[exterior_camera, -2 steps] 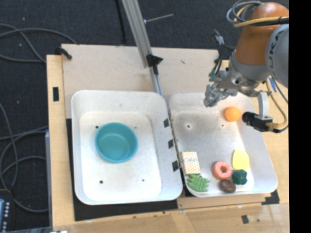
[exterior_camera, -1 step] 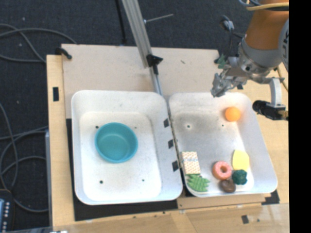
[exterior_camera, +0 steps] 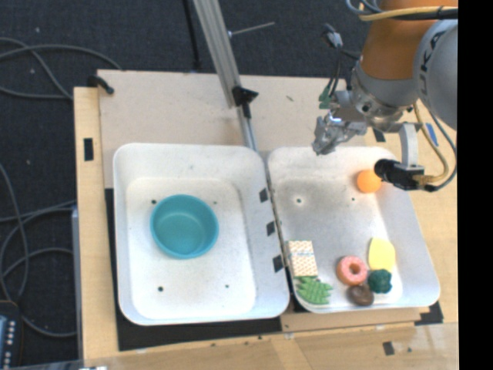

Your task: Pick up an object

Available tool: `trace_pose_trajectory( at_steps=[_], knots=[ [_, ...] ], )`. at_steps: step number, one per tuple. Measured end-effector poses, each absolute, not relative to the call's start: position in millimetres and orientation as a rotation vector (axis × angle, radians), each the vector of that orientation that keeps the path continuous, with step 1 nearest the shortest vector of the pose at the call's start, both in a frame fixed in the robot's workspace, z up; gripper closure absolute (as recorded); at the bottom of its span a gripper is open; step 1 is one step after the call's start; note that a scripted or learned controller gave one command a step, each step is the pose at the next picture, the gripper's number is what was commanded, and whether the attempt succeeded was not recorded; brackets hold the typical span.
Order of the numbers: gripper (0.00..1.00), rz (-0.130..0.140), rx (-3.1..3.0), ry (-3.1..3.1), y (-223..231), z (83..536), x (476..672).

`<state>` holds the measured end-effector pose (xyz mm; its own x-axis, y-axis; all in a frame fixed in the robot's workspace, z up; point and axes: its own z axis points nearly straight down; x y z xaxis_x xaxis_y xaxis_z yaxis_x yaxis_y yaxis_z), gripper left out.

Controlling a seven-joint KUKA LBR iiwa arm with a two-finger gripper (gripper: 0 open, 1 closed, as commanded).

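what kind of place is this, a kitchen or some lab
Most likely a robot lab test bench, not a kitchen: a grey arm with an orange band hangs its claw over two shallow white bins, loose cables trail across dark carpet, and the food is toys, like a pink toy doughnut.

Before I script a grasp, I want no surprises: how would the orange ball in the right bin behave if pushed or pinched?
The ball looks round and smooth, so it would probably roll at a nudge. It lies near the right bin's far wall, which may stop it. A pinch off centre could squirt it out.
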<state>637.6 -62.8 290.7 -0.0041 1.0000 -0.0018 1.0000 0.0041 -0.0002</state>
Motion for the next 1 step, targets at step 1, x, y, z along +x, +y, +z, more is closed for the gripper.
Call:
trace_pose_trajectory(
  at_steps=[1],
  knots=[
    [1.00, -0.002, 2.215, 2.228, -5.6, 280.7, 640.1]
  ],
)
